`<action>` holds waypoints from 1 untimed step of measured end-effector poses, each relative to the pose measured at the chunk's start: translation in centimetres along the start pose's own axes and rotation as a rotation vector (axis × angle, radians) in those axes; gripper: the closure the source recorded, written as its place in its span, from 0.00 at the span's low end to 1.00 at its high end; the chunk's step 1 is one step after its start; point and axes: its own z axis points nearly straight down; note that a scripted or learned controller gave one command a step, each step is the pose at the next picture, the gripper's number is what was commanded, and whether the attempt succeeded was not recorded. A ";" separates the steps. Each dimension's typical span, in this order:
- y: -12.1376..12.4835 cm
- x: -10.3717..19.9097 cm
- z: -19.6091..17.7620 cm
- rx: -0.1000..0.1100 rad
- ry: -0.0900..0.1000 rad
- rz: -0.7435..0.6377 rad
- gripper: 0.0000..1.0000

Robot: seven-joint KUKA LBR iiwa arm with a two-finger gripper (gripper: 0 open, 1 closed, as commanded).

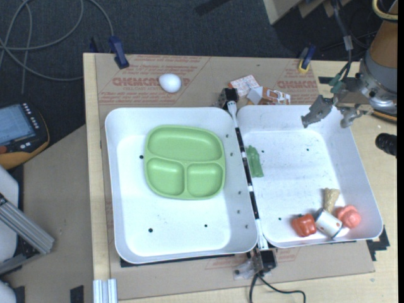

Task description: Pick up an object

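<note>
Red lettering reading "CHEMCAR", the word's end cut off by a white egg-shaped object, runs across the brown cardboard sheet covering the bench, at about 11 o'clock in the camera view. The same red print repeats toward 1 o'clock on the cardboard, partly covered by small printed packets and too broken up to read in full. The packets carry red-and-white markings too small to make out. A handheld device at 9 o'clock shows a lit screen with no legible characters.
</note>
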 end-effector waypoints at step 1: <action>8.0 -2.4 14.8 0.000 0.000 0.000 0.00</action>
